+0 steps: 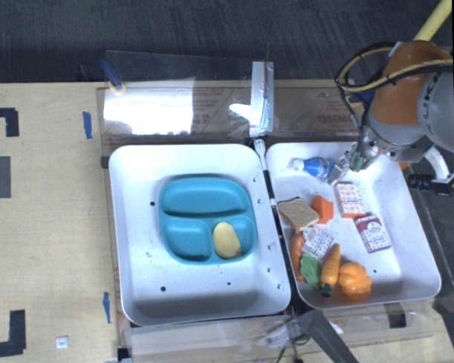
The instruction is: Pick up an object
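The arm (413, 89) reached in from the right, and its hand (354, 162) sat low over the far end of the right bin (418, 230). Whether the hand was open or closed could not be told, nor whether it had hold of anything. Its tip was just beside a blue-and-white bottle (313, 166) lying on its side near the bin's far wall; contact between them could not be made out.

Close in front of the hand lay a red-and-white carton (349, 199), and a little nearer the camera a dark red packet (372, 232). Toward the divider between the bins were a slice of bread (298, 211) with a small orange piece (322, 209) touching it, and a white patterned packet (317, 242). At the near end crowded a carrot (330, 265), a green piece (310, 270), an orange piece (297, 245) by the divider and a small orange pumpkin (353, 279), all touching or nearly so.

The left bin (136, 240) held one blue sectioned tray (191, 208), and one yellow lemon (227, 239) rested in its near right compartment.

There were two white bins on the table (46, 220), side by side, with clear plastic sheeting (180, 104) behind them.
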Robot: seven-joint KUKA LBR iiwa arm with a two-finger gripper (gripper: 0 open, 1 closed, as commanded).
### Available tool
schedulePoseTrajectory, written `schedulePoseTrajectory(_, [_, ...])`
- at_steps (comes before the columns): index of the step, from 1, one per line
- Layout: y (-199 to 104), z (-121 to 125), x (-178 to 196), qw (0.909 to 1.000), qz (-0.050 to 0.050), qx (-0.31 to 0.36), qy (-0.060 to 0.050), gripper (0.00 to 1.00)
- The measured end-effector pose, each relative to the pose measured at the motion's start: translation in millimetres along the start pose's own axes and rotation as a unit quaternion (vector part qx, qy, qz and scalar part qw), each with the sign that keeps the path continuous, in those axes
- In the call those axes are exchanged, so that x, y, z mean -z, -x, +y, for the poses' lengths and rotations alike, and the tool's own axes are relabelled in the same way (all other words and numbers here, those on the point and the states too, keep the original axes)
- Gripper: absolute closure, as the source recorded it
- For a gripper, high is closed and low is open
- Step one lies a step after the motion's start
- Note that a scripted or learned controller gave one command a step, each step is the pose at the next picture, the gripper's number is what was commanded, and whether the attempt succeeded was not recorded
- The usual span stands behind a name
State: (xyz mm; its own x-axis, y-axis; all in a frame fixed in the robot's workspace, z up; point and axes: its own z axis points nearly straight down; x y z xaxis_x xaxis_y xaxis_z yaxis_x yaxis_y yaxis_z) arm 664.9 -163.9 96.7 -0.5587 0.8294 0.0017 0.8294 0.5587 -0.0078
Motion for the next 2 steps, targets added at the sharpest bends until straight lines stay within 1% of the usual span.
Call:
schedulePoseTrajectory(1, [-1, 0, 0, 1.0, 0.002, 0.0, -0.001, 0.0])
schedulePoseTrajectory(2, [-38, -54, 47, 1.0, -0.003, 0.001, 0.006, 0.0])
